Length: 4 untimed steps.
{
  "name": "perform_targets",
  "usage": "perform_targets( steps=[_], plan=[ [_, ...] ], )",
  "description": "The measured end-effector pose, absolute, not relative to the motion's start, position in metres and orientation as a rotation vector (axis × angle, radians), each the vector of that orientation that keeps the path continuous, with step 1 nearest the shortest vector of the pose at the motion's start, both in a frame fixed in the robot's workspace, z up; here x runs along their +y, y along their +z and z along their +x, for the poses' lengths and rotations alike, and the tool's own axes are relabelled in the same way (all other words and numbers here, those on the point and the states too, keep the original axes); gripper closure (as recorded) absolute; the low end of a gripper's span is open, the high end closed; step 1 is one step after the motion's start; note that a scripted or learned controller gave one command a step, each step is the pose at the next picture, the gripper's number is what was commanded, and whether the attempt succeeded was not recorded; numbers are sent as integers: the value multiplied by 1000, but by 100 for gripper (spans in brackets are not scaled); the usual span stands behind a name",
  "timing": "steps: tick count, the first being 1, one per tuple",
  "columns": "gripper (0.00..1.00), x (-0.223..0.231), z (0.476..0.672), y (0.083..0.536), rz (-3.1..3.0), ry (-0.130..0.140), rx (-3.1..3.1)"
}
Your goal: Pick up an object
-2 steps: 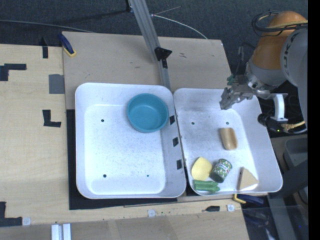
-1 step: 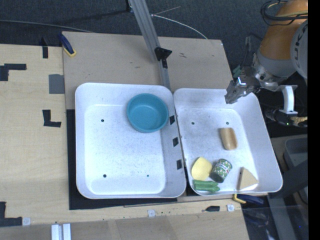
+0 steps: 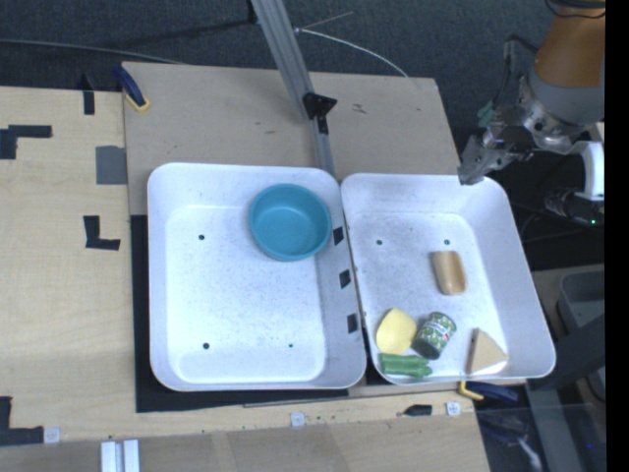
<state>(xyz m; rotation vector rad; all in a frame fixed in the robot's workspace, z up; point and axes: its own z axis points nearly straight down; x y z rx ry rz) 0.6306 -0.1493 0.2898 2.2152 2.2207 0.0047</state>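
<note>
The claw (image 3: pixel 474 168) hangs at the far right corner of the right bin (image 3: pixel 521 264), just over its rim, below the grey wrist and the arm's orange band (image 3: pixel 570 42). Its tip is small and dark against the bin edge, so I cannot tell whether it stands open or closed; nothing shows in its grip.

Nearest to it in the right bin lies a tan bread-like block (image 3: pixel 449 271), alone in the middle of the floor, well apart from the rest. Further on, along the near edge, four things crowd together: a yellow rounded piece (image 3: pixel 395 330), a small dark green can (image 3: pixel 434 334) on its side just beside it, a green bean-like piece (image 3: pixel 405 366) below both, and a tan wedge (image 3: pixel 485 354) in the near right corner.

The tan block looks the fairest pick. It stands free, so the claw can come straight down astride its narrow width. It is likely light and somewhat soft, so a mid-length hold should seat well. The can looks stiff and smooth and may roll; the wedge's slopes may slip.

In the left bin (image 3: pixel 177 293) sits a blue bowl (image 3: pixel 289 221), upright near the far right corner; its rim would be the only hold. Both bins rest on the table (image 3: pixel 59 293).
</note>
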Motion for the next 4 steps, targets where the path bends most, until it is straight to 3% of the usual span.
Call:
perform_targets(
  steps=[1, 4],
  plan=[
    [100, -94, 634, 282, 2216, -1, 2228],
    [100, 54, 602, 252, 2217, -4, 2232]
  ],
)
